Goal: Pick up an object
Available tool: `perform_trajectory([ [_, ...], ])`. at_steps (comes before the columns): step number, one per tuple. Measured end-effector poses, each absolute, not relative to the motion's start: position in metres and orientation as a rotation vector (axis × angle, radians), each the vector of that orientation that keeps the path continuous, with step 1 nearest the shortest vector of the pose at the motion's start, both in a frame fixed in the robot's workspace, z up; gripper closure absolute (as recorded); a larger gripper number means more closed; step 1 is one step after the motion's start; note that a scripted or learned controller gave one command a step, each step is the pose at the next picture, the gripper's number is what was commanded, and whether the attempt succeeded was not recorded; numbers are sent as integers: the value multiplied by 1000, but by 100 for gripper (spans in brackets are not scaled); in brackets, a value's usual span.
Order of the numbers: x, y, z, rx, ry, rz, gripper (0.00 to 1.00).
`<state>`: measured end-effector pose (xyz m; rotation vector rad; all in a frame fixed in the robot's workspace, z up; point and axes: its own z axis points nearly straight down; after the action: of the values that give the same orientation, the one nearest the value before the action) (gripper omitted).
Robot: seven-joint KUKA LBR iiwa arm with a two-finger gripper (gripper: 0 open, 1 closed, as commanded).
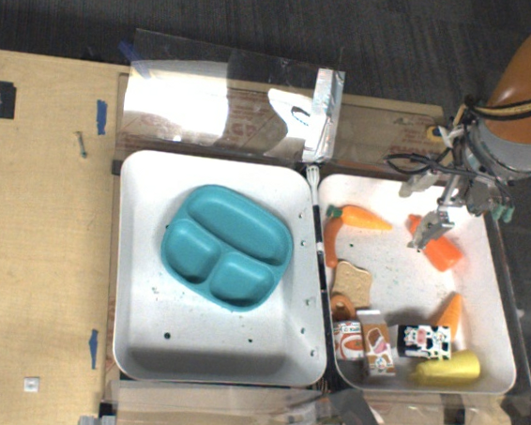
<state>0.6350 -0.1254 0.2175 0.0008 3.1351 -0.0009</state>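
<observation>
In the right bin [505,359], a carrot [363,217] lying left-right, bread [352,283], cartons [371,342] and a yellow piece [447,368] surround the orange block [443,254] at far right, the gripper [431,229] just above it, fingers' state unclear.

From my remote seat I saw a tan cardboard-covered bench [25,257], black tape marks [2,99] at its left, dark carpeted floor [268,9] beyond, glare on clear plastic sheeting [211,107].

Even overhead light, fairly bright. Strong glare on the clear plastic sheet [224,108] at the far side. Soft focus overall.
</observation>
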Motion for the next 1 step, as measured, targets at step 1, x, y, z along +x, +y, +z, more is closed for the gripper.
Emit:
perform_trajectory([
  [1, 628, -160, 98, -119, 3128, -3, 0],
])
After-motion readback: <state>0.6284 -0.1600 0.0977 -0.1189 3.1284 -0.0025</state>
